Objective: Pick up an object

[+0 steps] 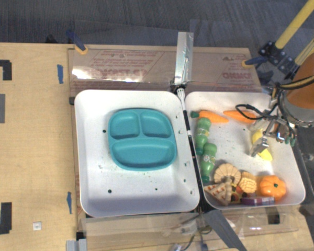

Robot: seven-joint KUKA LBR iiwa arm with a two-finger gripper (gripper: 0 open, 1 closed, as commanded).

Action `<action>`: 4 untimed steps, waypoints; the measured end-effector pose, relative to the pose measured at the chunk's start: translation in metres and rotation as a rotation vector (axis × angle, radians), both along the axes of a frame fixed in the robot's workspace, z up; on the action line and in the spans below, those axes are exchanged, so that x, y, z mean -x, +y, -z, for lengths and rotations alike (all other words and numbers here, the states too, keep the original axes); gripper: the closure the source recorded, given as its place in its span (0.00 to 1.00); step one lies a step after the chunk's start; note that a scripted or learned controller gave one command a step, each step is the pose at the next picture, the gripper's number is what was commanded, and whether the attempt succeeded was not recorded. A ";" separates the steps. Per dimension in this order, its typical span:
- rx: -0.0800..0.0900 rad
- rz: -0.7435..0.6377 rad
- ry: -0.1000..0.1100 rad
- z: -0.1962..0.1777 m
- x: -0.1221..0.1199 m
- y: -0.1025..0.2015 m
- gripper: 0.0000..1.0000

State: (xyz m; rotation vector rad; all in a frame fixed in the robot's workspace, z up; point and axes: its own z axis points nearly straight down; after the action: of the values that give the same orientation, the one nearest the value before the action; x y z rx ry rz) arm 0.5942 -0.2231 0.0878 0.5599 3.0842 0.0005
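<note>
The right bin (294, 167) holds toy food. An orange carrot (213, 117) and a second orange piece (239, 115) lie near its far edge. Down the left side run green vegetables (203, 132). A bread-like piece (227, 172) and an orange pumpkin (272, 186) sit near the front. My gripper (262, 144) is low on the right side of this bin, directly over a yellow piece (265, 155). That piece shows on both sides of the gripper, whose body partly hides it. I cannot tell whether it is touched or held.
The left bin (89, 156) holds a teal divided plate (142, 139). A metal divider (183, 59) stands behind the seam between the bins. Cables and the orange-banded arm (303, 88) hang over the right bin's far right corner. Tan bench lies to the left.
</note>
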 end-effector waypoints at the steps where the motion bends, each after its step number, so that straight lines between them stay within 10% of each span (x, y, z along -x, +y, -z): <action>1: 0.000 0.134 -0.001 -0.001 0.033 0.015 0.00; 2: 0.004 0.131 -0.014 -0.015 0.029 0.015 1.00; 3: 0.001 -0.176 -0.004 -0.001 0.053 0.001 1.00; 4: 0.003 -0.176 -0.004 -0.002 0.095 -0.001 1.00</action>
State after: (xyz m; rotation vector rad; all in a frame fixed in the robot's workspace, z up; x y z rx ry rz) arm 0.4992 -0.2236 0.0895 0.2861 3.1171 -0.0024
